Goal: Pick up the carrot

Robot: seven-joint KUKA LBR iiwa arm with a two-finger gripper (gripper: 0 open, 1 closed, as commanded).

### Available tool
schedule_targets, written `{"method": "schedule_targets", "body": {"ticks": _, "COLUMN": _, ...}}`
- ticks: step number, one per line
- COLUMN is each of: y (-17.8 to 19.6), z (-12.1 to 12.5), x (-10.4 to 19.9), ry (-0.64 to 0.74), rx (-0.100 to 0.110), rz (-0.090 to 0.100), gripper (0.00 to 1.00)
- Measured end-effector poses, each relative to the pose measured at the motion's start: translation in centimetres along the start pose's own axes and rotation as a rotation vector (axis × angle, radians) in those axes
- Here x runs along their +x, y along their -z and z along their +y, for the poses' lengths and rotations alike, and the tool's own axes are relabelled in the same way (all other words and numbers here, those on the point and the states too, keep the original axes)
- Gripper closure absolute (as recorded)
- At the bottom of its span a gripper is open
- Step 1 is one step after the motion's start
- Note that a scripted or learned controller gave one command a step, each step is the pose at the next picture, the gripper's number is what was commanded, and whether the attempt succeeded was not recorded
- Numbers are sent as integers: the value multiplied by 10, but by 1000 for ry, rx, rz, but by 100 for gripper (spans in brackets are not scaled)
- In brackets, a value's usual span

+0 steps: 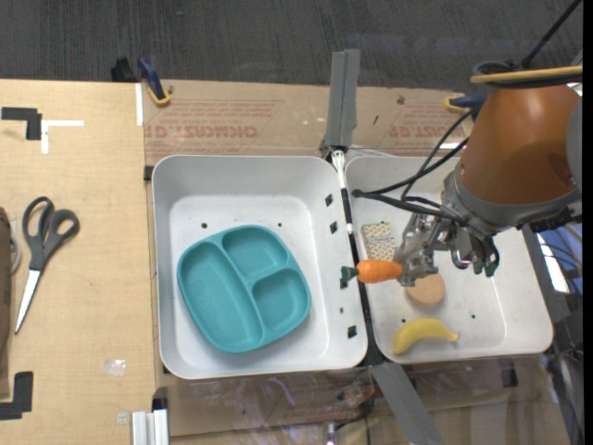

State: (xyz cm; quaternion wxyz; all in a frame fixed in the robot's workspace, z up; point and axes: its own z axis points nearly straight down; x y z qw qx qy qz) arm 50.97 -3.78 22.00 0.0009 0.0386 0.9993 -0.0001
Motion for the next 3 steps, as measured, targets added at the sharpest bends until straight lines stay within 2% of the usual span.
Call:
{"method": "schedule_targets", "body": {"ticks": 1, "y": -29, "z": 63, "x": 37, "ry": 103, "rx": -1, "rz": 2, "gripper": 100}}
{"method": "schedule_targets", "body": {"ticks": 2, "y": 15, "z": 118, "x": 20, "ry": 236, "rx": -1, "rz": -1, "gripper": 100}}
{"method": "schedule_targets", "body": {"ticks": 3, "y": -29, "z": 97, "x": 23, "ry": 526, "rx": -1, "rz": 2, "gripper": 100}}
